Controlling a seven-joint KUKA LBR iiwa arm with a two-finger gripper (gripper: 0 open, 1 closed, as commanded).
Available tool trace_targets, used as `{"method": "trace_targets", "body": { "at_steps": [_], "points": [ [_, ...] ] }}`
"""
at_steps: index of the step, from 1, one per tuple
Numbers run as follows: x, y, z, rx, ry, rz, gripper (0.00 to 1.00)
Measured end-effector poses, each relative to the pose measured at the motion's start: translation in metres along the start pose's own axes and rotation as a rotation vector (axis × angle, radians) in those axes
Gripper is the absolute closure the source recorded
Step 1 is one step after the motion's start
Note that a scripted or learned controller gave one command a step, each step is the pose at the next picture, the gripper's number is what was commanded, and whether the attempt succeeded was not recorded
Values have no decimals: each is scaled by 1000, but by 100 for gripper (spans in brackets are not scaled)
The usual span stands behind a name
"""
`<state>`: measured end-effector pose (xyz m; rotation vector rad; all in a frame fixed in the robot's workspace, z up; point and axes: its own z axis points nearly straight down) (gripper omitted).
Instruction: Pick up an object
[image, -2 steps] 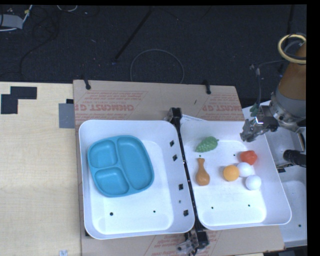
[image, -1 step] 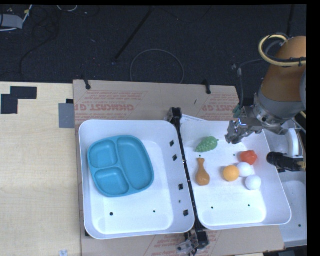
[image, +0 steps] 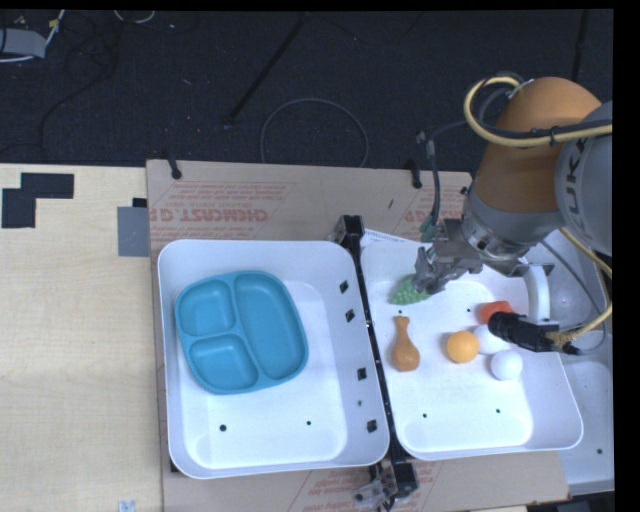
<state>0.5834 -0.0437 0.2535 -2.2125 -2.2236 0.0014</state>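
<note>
My gripper (image: 430, 276) is low over the back left part of the right bin (image: 470, 425). A small green object (image: 405, 294) lies right at its tip, partly hidden by it. Whether the gripper has hold of the green object is unclear. Closer to the front lie a tan bottle-shaped toy (image: 403, 345), an orange ball (image: 461, 347) and a white ball (image: 506, 365). A red-orange object (image: 493, 311) sits to the right, below the wrist.
The left bin (image: 250, 440) holds a blue divided plate (image: 240, 330) at its back left. A black divider (image: 365, 330) runs between the two bins. The front of the right bin is bare white floor.
</note>
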Motion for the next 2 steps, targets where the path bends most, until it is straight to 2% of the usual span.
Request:
{"method": "trace_targets", "body": {
  "at_steps": [1, 2],
  "points": [
    [51, -13, 17, 2, -1, 1, 100],
    [110, -24, 13, 1, -1, 0, 100]
  ]
}}
